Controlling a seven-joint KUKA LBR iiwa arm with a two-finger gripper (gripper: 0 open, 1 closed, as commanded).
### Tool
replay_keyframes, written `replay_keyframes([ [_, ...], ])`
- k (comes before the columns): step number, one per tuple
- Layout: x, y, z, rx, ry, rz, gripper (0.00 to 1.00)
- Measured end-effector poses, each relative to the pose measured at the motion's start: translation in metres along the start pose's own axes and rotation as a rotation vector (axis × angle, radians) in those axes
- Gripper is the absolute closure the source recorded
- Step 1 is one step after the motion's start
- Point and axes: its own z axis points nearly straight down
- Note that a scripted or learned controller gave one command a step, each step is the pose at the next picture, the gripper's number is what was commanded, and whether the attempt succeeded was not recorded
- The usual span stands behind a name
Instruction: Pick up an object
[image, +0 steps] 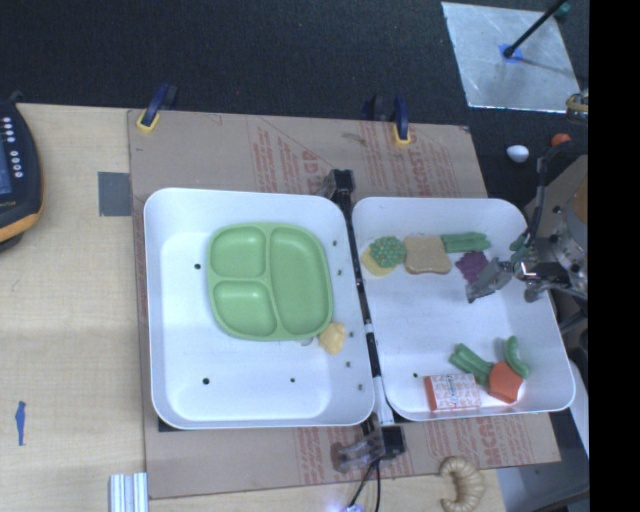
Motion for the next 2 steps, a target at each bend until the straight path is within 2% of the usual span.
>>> replay_keyframes([
  [1, -0.023, 0.054, 0.143, 0.001, -0.002, -0.003, 0.0],
  [2, -0.042, -0.034, 0.146, 0.007, 0.003, 0.003, 0.0],
])
